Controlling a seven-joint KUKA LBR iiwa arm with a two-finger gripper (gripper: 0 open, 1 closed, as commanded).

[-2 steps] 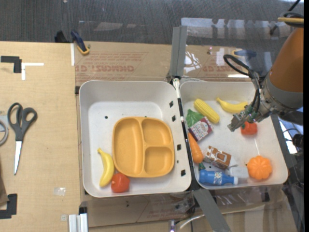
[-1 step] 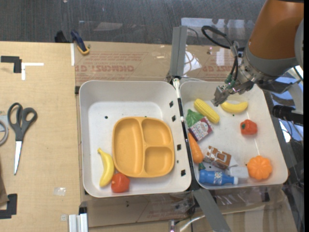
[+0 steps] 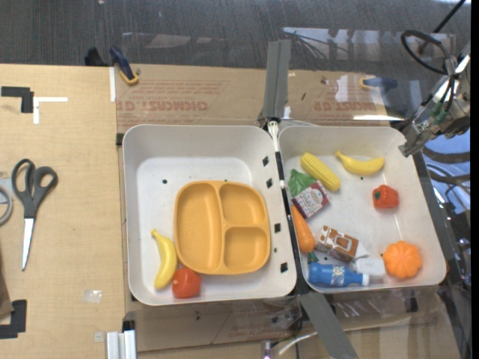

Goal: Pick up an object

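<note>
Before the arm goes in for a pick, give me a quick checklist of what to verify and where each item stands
1. Hand above the right bin's far right corner, touching no item: ok.
2. Fingers open or shut: cannot tell.
3. Red pepper lying apart from its neighbours: ok.
4. Small pumpkin free: not ok, touches the blue bottle's white cap.
5. Carrot reachable: not ok, lies against the dividing wall.

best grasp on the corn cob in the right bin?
Across the middle of the corn cob, from straight above. It lies flat and diagonal with bare floor along both long sides, so fingers should straddle its narrow width, turned square to its axis. The banana sits near its upper end; probably avoid that end.
</note>
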